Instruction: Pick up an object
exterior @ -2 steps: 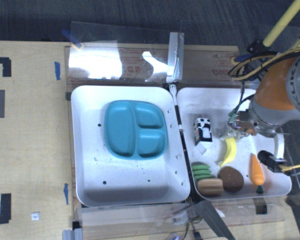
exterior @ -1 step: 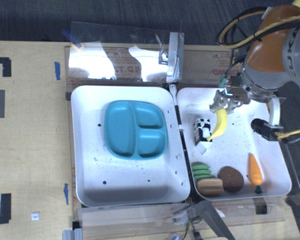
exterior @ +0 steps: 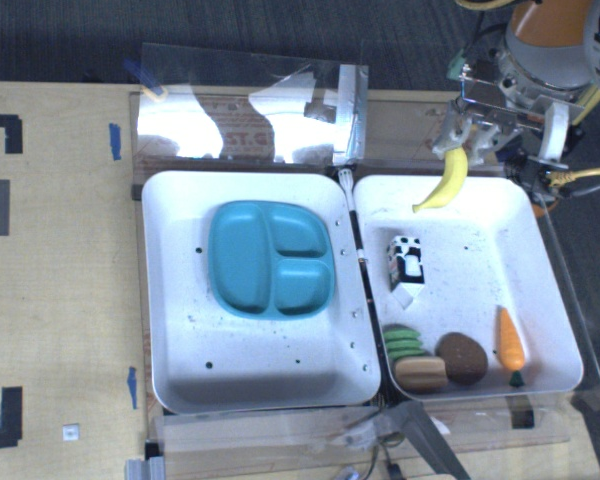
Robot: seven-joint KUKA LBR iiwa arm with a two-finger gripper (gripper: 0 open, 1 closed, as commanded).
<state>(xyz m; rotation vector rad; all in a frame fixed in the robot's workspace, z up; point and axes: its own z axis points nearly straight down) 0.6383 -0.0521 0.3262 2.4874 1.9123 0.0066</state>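
A yellow banana [exterior: 444, 181] hangs above the far edge of the right bin [exterior: 550, 268], its top end between the fingers of my gripper [exterior: 458, 144], which is shut on it. The banana's lower tip points down and to the left over the bin floor. On that floor lie a black-and-white box [exterior: 407, 261], a green ridged piece [exterior: 402, 342], a tan block [exterior: 420, 372], a brown round object [exterior: 462, 358] and an orange carrot [exterior: 509, 339].
The left bin [exterior: 170, 298] holds a blue divided plate [exterior: 272, 258]. A shiny clear panel [exterior: 250, 118] stands behind the left bin. The arm's orange band [exterior: 555, 18] sits at the top right, with cables around it.
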